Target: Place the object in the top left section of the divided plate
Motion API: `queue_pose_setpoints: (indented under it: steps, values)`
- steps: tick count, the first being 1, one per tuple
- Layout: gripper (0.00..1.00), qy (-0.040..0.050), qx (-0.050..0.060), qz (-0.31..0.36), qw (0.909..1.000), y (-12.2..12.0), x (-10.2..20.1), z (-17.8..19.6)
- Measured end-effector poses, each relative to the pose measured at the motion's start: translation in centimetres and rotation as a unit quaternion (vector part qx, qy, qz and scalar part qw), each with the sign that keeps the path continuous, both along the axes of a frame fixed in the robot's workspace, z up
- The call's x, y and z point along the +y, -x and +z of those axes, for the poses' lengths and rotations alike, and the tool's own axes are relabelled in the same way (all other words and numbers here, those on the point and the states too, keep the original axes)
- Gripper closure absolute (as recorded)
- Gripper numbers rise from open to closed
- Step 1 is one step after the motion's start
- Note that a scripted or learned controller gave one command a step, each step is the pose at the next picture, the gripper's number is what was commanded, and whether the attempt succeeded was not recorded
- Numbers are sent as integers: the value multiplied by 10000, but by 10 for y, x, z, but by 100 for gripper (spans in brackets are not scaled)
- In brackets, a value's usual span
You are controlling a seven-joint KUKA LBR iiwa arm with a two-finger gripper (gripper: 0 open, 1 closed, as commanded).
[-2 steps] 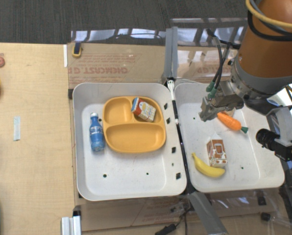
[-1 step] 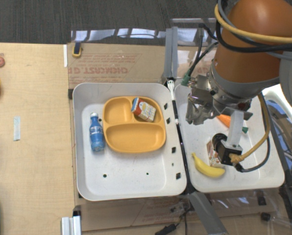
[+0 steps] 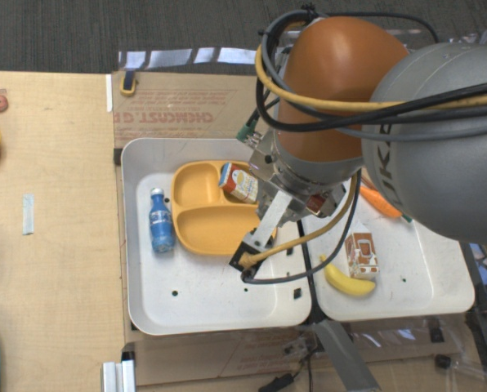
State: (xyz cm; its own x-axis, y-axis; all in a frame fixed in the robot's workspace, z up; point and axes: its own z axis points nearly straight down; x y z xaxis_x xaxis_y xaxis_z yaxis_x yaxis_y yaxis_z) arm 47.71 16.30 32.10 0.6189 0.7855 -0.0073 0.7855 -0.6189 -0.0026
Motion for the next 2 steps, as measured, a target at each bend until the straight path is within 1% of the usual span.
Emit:
queue_pose_setpoints:
  steps: [1, 2]
  values:
    - [100, -10, -11, 1454, 9894, -71, 11, 35]
    - [100, -5, -4, 456, 9990, -64, 10, 24]
